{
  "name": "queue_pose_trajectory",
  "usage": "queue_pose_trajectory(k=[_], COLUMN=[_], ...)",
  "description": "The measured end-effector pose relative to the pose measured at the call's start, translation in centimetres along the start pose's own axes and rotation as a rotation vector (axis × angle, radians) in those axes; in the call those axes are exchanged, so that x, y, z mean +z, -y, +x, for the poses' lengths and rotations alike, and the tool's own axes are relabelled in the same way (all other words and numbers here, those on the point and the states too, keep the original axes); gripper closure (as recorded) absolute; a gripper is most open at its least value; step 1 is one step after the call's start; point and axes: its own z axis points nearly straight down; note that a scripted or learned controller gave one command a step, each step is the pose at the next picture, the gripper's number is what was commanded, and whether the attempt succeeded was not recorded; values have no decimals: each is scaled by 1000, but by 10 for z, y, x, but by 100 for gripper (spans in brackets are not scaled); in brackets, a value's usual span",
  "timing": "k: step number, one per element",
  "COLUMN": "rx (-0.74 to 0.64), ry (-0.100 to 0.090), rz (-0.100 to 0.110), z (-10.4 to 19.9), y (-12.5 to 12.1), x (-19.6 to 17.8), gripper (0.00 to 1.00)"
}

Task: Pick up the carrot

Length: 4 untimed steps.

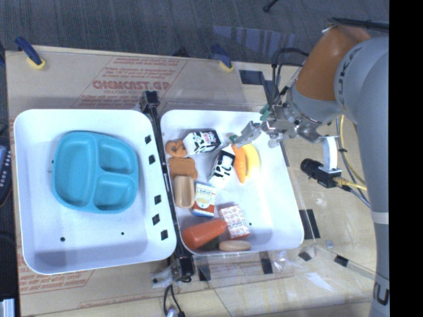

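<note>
gripper (250,135) jaw state: cannot tell | carrot (240,164) just below | should be straddled across width, milk carton (224,166) avoided

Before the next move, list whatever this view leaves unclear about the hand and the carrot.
- Hand: its fingers blur into the clutter in the right bin, so open or shut cannot be told.
- Carrot: its lower edge is hidden behind a tan oval item and a patterned packet.
- Orange-yellow piece beside the hand: too blurred to identify.
- Print on the small cartons: too small to read.
</note>
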Motion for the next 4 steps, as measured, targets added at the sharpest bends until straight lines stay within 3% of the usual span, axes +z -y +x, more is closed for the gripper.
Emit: queue_pose_trajectory(k=[1,2,3,4], rx=[-150,-156,274,322], ry=[8,7,7,-1], rz=[-27,-31,-19,-13], z=[4,5,10,36], y=[-7,-9,-21,-60], x=[87,75,88,4], gripper=[0,100,100,100])
